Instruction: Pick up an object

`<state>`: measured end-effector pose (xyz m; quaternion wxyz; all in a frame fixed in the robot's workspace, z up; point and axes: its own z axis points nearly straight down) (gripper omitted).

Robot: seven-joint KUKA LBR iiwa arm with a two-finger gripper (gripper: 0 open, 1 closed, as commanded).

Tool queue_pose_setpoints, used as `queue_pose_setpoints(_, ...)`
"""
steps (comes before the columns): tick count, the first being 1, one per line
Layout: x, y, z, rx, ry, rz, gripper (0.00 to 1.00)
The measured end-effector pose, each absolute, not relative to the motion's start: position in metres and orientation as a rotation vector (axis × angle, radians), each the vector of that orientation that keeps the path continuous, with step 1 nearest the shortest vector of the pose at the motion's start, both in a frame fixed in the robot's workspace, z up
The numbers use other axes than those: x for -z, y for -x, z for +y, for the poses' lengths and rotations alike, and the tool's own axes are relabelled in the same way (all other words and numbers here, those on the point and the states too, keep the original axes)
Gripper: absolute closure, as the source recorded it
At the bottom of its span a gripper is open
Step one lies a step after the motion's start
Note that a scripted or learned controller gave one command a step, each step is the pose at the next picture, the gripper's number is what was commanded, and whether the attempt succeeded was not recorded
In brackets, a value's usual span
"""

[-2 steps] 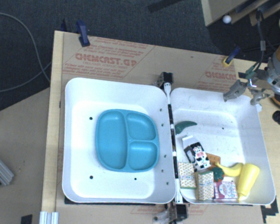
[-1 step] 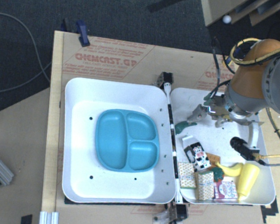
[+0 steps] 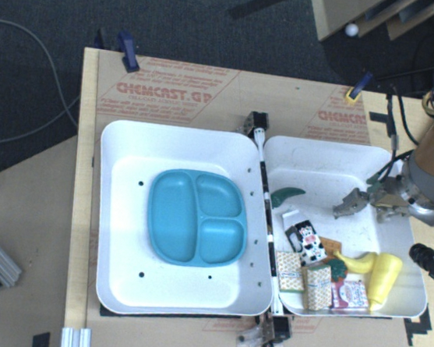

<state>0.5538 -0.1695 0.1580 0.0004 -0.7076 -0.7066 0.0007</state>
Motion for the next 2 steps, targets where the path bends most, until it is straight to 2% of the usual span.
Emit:
queue_pose_setpoints(1,-0.101,-0.513,-0.164,0.008,2.233,-2.227,0.0)
queue_pose_setpoints(2,-0.136,-0.599,-0.183,0.001,2.222,-2.224,0.0)
